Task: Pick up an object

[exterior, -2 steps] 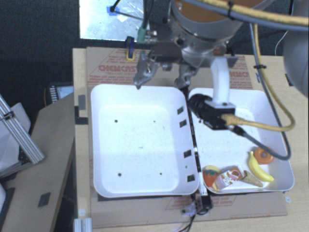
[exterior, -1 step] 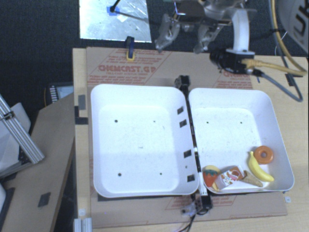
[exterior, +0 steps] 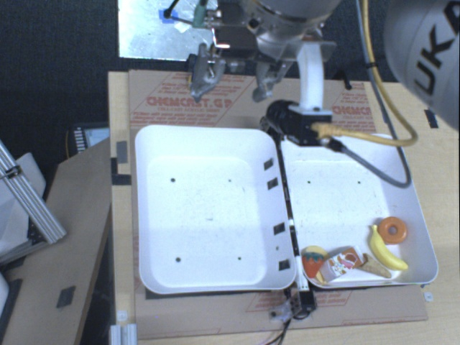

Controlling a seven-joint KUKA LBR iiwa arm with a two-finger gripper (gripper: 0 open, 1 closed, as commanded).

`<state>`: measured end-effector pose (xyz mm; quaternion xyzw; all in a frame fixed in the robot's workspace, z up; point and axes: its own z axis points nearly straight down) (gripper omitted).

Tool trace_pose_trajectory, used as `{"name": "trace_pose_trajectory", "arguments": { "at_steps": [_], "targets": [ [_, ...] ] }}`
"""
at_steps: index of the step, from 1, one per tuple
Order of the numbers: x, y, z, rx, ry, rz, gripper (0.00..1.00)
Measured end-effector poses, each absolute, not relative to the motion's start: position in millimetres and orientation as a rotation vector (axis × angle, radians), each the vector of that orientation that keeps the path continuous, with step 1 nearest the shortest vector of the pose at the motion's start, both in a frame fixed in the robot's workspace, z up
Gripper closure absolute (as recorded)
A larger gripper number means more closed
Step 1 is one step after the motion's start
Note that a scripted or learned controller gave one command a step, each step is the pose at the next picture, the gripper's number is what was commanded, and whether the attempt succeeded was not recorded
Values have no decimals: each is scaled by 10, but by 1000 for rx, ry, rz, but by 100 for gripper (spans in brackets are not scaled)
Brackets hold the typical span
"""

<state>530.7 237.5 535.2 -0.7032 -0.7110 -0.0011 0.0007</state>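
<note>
Open hand [exterior: 233, 77] above both bins

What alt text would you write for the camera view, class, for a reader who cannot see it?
A gripper hangs with fingers apart above the far edge of two white bins; nothing is between the fingers. The right bin holds a banana, an orange ring and other small items in its near corner.

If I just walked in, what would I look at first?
Probably the big grey arm with its gripper hanging open above the far edge of the bins. Next, the bright toy food bunched in the near corner of the right bin: a yellow banana, an orange donut and a tomato.
</note>
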Motion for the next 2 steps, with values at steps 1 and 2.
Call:
{"name": "trace_pose_trajectory", "arguments": {
  "at_steps": [1, 2],
  "targets": [
    [6398, 2324, 3416, -2222, -2217, 18, 0],
    [6062, 2349, 3938, -2216, -2227, -6, 0]
  ]
}}
